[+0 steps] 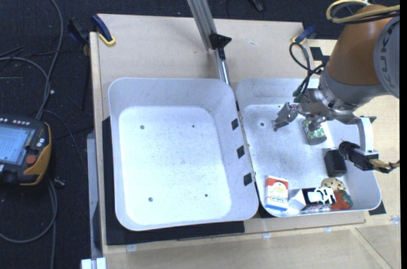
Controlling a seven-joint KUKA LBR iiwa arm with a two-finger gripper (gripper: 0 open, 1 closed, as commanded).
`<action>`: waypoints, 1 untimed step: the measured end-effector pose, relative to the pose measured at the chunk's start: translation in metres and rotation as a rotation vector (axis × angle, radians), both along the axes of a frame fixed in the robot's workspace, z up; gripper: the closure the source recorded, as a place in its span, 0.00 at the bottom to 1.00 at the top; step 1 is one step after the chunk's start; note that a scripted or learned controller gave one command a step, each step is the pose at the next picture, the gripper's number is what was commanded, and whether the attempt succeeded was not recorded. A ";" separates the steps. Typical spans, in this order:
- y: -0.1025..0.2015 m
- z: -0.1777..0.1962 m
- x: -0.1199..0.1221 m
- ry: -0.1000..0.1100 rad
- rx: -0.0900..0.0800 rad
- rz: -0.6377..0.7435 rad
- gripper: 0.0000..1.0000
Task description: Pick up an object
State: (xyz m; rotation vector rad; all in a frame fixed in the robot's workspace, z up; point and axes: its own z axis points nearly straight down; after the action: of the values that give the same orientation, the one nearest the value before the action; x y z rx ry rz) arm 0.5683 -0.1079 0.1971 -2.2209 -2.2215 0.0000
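Small green-and-white patterned block (313, 131) in right bin (267, 96); jaws (284, 116) just beside

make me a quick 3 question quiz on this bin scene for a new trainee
1. True or false: the red, white and blue carton lies in the left bin.
2. Multiple choice: where is the tool? A) over the left bin B) over the upper part of the right bin C) off the bench, above the floor
3. Fill in: the small green item lies right beside the arm's ____.

Key
1. False: it lies at the near edge of the right bin.
2. B
3. Wrist; the view does not settle whether the tool touches the item.
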 end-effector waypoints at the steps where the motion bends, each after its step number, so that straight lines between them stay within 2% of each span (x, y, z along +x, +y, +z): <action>1: 0.003 -0.020 0.033 0.001 0.000 0.000 0.00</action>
State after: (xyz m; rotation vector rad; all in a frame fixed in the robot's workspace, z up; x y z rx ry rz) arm 0.6015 -0.1054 0.1774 -2.2202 -2.2215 0.0017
